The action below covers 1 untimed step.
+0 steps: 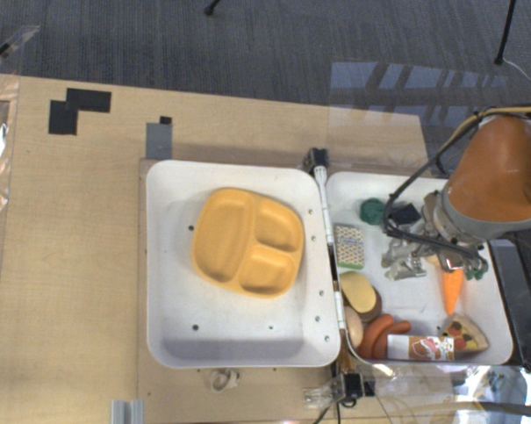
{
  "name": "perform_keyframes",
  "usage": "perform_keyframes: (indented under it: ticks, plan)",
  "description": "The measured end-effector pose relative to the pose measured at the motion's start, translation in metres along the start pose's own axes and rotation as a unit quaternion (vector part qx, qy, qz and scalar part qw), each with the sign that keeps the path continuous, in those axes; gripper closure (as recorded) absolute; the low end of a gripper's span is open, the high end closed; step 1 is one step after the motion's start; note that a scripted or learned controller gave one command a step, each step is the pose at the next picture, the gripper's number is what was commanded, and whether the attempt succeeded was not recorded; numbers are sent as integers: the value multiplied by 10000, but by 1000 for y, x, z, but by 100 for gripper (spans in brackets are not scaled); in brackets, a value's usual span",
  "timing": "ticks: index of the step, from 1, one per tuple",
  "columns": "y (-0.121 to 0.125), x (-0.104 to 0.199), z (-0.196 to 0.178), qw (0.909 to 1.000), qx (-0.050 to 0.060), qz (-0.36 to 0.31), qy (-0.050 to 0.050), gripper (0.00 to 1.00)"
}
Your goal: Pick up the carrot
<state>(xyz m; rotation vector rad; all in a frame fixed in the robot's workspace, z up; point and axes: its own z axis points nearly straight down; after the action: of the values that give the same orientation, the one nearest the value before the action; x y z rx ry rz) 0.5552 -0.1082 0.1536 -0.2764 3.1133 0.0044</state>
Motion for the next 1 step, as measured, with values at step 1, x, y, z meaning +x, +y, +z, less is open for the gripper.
perform_keyframes:
  ticks: [1]
  plan:
    - [-38,26,62,9899,18,-1421,-1,100]
